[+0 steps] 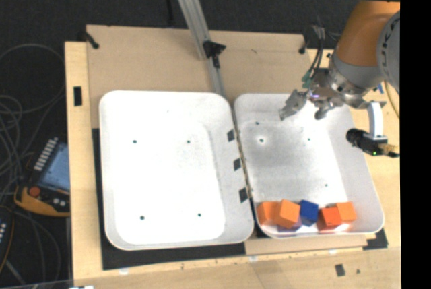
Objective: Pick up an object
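Two bins on the desk (pixel 269 52), and all the action sits in the right bin (pixel 289 146); the fingers (pixel 306 106) hang over its far end, spread apart with nothing between them; a light-grey prong to each side, a clear gap in the middle. Step in hand, by my reading: the approach, no grasp yet begun. The pickings lie well away from the fingers, down at the near wall of that same bin; a row of small blocks crowded together, orange block (pixel 279 212), blue block (pixel 308 210), then another orange pair (pixel 337 215), with a hint of purple underneath that I cannot make out clearly. Blocky, hard-edged shapes, matte faces, probably wood or foam; they should take a pinch well if the fingers find two free sides. That is the snag; the blocks touch one another and hug the wall, so the next move calls for a long travel toward the near edge, a descent over an end block, and fingers lined up so neither lands on a neighbour. The bin floor is smooth white plastic, scuffed grey in the middle, shallow with rounded corners; the left bin (pixel 168 166), off to the far side of the fingers, is of the same make.
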Controlling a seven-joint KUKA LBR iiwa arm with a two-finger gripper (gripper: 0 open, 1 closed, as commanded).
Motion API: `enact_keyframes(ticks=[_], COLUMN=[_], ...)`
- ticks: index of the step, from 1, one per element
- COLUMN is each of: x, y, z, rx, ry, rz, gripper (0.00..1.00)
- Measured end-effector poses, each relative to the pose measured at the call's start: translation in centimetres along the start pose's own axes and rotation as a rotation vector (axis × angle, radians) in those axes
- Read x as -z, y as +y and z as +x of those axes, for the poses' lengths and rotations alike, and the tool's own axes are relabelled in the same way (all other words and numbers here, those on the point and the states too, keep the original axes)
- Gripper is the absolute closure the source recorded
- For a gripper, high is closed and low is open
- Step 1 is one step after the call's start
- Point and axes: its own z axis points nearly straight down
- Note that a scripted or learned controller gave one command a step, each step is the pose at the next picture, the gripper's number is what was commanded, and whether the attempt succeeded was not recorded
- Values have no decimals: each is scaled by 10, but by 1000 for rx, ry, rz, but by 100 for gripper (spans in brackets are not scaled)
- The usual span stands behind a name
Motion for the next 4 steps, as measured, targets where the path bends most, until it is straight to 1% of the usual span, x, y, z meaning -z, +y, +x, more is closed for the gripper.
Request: enact_keyframes(ticks=[1, 2, 3, 4], x=[113, 15, -5, -14], y=[-37, -22, -33, -143], z=[21, 25, -6, 0], rx=[-1, -5, -9, -9], ry=[0, 1, -1, 2], rz=[-3, 14, 10, 12], gripper=[0, 0, 0, 0])
